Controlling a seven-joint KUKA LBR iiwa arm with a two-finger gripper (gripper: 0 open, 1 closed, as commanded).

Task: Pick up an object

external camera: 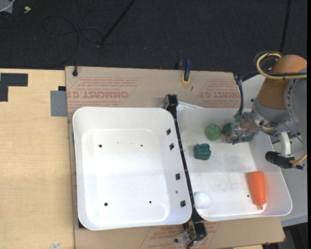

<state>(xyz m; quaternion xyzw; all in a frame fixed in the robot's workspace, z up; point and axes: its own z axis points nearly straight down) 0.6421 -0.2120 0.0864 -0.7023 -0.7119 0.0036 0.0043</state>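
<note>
The right bin point(280, 206) holds a light green ball point(213, 132), a dark green block point(201, 151), an orange carrot-shaped piece point(257, 189) and a white ball point(202, 199) in the near left corner. My gripper point(237, 134) is low in the far part of this bin, just right of the light green ball. A small dark teal and red object sits right at its tip, and I cannot tell whether it is gripped.
The left bin point(83, 165) lies beside the right one, parted by a black clamp strip point(177, 154). Both rest on cardboard point(119, 87) on the bench. The arm's orange band point(280, 84) rises over the right bin's far right corner.
</note>
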